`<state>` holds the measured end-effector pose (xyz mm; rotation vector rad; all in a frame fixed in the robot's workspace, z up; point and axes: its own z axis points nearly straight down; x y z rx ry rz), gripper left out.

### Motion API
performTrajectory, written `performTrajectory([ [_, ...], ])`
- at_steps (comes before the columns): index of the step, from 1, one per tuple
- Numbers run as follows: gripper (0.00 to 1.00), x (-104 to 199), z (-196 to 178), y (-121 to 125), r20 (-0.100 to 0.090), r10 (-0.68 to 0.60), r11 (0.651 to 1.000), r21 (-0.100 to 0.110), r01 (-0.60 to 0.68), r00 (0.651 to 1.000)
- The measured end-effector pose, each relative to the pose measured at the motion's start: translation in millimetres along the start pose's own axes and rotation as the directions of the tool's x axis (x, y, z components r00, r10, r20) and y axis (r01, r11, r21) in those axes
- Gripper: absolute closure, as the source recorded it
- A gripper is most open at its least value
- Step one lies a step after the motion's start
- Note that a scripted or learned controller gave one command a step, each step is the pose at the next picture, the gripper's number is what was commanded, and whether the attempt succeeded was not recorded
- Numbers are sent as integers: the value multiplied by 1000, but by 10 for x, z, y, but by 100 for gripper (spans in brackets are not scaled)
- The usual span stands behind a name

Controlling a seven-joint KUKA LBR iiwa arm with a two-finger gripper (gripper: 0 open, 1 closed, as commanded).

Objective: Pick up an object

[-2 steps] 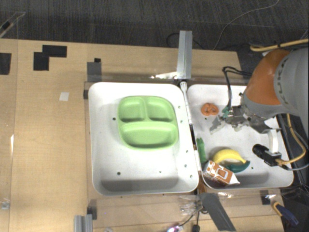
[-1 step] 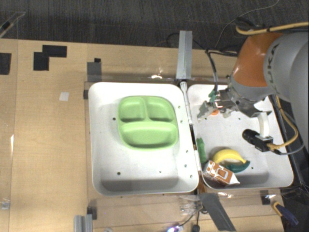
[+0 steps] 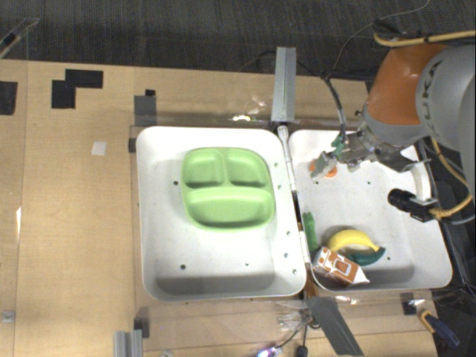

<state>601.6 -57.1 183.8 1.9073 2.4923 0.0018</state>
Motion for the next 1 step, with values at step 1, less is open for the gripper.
performTrajectory([
  [1,0,2,0,1,0,0,1000,0,0,1000],
])
